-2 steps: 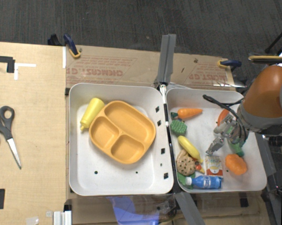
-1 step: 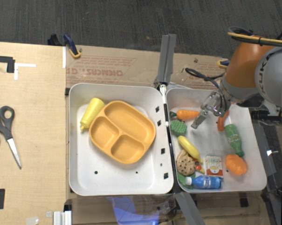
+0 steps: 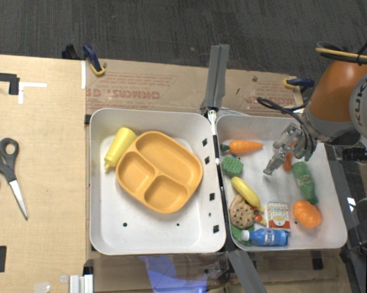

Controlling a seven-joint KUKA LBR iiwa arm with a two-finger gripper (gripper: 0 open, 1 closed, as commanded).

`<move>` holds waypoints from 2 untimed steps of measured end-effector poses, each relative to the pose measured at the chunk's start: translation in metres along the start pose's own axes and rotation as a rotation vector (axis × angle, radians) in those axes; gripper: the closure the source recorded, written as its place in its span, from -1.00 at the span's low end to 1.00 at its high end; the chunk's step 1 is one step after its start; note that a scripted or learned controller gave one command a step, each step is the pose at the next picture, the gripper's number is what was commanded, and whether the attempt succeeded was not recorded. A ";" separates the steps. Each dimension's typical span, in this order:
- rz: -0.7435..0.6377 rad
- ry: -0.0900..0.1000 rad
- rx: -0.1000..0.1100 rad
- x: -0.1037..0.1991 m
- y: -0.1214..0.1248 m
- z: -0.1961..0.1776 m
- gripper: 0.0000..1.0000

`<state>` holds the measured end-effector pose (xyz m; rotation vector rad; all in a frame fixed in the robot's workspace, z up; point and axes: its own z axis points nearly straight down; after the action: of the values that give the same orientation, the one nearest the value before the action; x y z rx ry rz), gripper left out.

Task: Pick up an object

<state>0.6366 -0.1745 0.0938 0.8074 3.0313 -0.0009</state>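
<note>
We note gripper [image 3: 279,160] low in right bin [image 3: 333,239], beside green bottle [image 3: 304,182]; finger state indeterminable, likely lining up pick.

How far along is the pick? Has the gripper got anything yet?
Done: the arm has reached into the right bin. In hand: the gripper hangs over bare bin floor between the carrot and the green bottle, with nothing visible between its fingers. Left: closing on an object and lifting it. All items lie in the bins, so the pick itself looks not yet done.
</note>
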 end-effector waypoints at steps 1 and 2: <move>-0.002 -0.006 -0.001 -0.001 0.001 -0.011 1.00; -0.049 0.002 -0.001 0.084 0.066 -0.127 1.00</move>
<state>0.5959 -0.0753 0.2205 0.7329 3.0523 0.0010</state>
